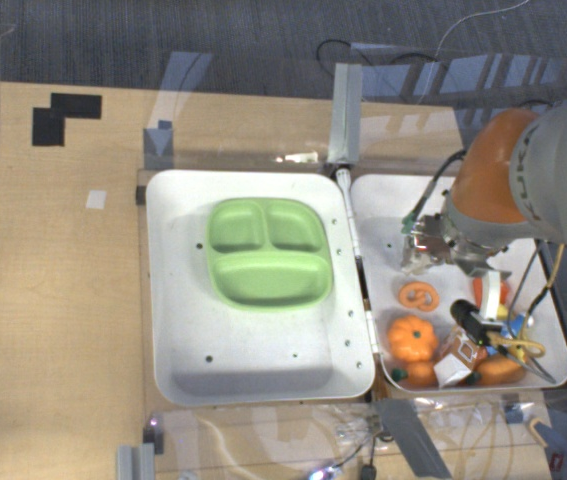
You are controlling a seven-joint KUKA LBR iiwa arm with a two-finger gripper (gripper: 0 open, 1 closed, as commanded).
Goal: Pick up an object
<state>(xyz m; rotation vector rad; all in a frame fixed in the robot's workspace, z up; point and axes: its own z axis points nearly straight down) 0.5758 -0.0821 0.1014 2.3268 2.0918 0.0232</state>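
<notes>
The gripper (422,252) hung low over the far left part of the right bin (383,203). From this slanted view I could not tell how far it was open, or if it had hold of anything. Just near of it, and apart from it as it seemed, an orange ring (419,295) shaped like a pretzel lay flat on the bin floor. Nearer again sat a round orange pumpkin (413,337), its stem side up. To the right of the ring a thin red-orange stick (479,290) had its long axis running from far to near. By the near wall a small box (452,368) stood tilted; its label was too small to read. In the left bin (178,268) a green divided plate (268,251) lay with its single wide compartment on the near side
</notes>
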